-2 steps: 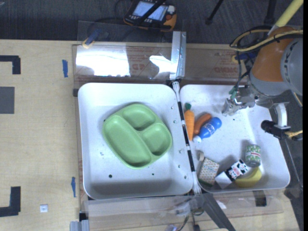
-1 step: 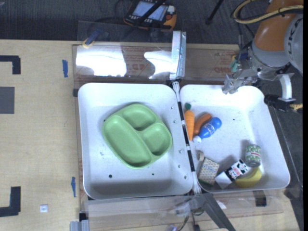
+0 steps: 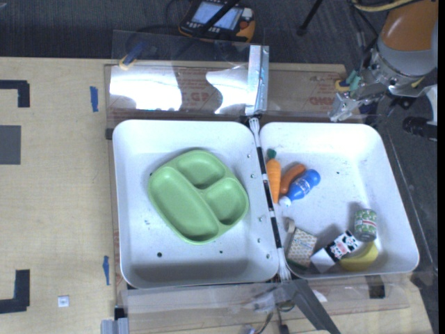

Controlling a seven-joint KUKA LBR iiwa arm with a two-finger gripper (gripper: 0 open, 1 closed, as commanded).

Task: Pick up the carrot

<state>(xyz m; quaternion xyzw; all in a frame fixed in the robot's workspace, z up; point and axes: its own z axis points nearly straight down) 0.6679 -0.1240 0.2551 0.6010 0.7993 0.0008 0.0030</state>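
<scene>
The carrot [image 3: 274,178] is orange with a green top. It lies lengthwise against the left wall of the right bin [image 3: 389,179], green end toward the back. A second orange piece [image 3: 293,175] and a blue-and-white bottle [image 3: 304,185] touch it on its right. My gripper [image 3: 350,101] hangs above the back rim of the right bin near its far right corner. It is well away from the carrot and nothing shows in it.
A green divided plate [image 3: 199,195] fills the middle of the left bin [image 3: 132,207]. At the front of the right bin lie a patterned box [image 3: 301,245], a black-and-white carton [image 3: 341,248], a banana [image 3: 363,257] and a green can [image 3: 366,224].
</scene>
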